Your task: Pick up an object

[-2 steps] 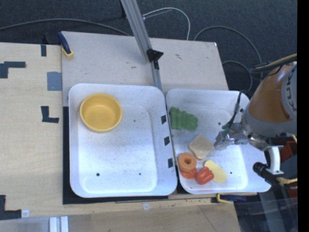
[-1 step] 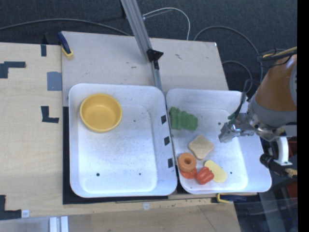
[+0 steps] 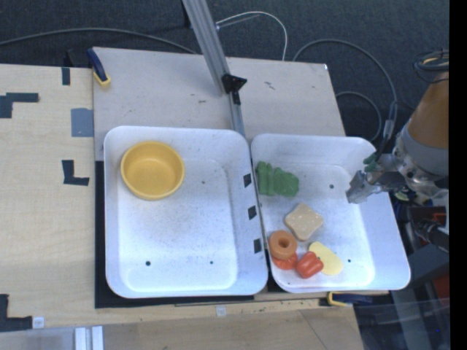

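Crowding worries me: donut (image 3: 283,245), pepper (image 3: 309,265), yellow piece (image 3: 327,259) and bread (image 3: 303,221) sit touching in the right bin (image 3: 379,250), so a descent may nudge neighbours. My gripper (image 3: 360,188) hovers near the right rim; I cannot tell its opening.

Green toy (image 3: 276,180), bread slice (image 3: 303,221), orange donut (image 3: 283,245), red pepper (image 3: 309,265) and yellow piece (image 3: 327,258) lie in the right bin (image 3: 387,257).

Grey arm (image 3: 430,148), orange band, metallic hand (image 3: 363,188).
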